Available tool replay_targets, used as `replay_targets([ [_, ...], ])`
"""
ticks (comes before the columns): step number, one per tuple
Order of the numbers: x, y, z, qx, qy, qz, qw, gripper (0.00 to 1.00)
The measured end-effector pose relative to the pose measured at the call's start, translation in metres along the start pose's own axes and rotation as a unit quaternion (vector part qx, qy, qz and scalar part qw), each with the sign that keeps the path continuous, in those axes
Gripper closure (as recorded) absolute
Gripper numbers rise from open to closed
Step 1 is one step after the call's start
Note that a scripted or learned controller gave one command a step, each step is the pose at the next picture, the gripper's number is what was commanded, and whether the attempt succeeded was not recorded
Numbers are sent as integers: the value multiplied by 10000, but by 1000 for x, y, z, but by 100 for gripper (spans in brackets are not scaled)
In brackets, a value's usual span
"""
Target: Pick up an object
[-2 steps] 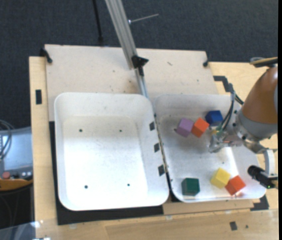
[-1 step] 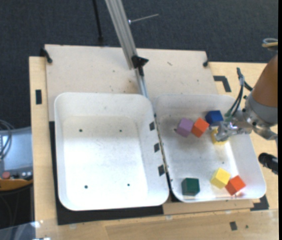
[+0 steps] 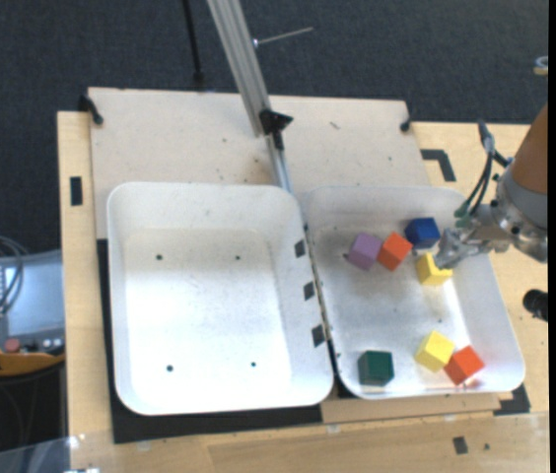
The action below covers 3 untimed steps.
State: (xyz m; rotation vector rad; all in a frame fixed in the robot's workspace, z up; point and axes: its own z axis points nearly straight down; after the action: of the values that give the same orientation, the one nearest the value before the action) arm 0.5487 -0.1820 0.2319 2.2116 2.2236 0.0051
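My gripper (image 3: 449, 255) sits over the yellow cube (image 3: 434, 270), fingers' state unclear, prob. not grasping. Blue cube (image 3: 422, 232) just behind fingers could snag, jamming closure.

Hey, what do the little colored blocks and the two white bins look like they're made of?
The blocks, such as the green block and purple block, look like painted wood or hard plastic: solid flat colors, matte faces, crisp edges. The view is too coarse to tell which. The left bin and right bin look like thin molded plastic: smooth white surfaces, rounded corners, curled rims and dark scuff specks.
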Motion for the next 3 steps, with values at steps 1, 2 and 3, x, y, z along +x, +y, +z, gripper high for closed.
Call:
replay_targets([
  [1,44,21,-7,15,11,-12,10000,100],
  [2,90,30,-13,9,11,-13,10000,100],
  [3,147,44,-21,12,15,-16,10000,100],
])
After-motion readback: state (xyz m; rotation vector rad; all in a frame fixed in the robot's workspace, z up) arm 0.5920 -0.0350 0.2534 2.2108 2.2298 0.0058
